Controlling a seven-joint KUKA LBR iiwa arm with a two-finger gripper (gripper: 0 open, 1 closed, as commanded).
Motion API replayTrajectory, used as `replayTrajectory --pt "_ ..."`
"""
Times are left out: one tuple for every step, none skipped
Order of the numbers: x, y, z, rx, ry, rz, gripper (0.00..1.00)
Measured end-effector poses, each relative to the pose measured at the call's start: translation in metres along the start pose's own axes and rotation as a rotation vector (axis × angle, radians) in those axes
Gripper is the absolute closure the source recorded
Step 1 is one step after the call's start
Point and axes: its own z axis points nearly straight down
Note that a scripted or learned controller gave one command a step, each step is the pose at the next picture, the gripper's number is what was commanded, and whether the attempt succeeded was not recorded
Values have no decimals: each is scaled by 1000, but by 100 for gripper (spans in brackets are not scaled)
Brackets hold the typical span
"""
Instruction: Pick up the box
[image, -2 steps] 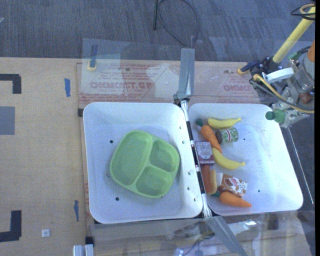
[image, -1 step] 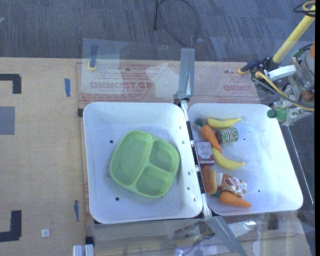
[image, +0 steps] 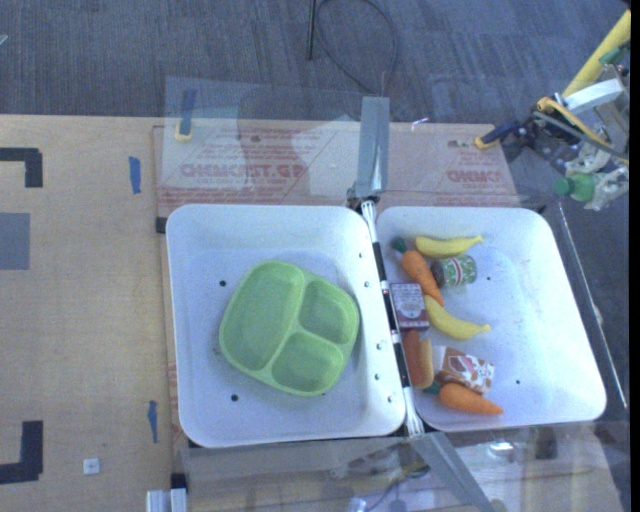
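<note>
Nothing is done yet: the box (image: 407, 305) lies in the right bin (image: 560, 300) against the divider, among two bananas, carrots, a can (image: 458, 271) and a carton (image: 468, 368). The pincer (image: 590, 185) hangs well off past that bin's far right corner; I cannot tell its opening. The left bin (image: 190, 300) holds a green tray (image: 289, 327)

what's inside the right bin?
The right bin holds two bananas, two carrots, a small can, a dark box and a red-white carton, all along its left wall. Anything underneath them is hidden.
</note>
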Motion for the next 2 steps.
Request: replayTrajectory --pt "19 -23 -28 -1 1 -69 100" --pt "6 8 54 2 -3 -44 100"
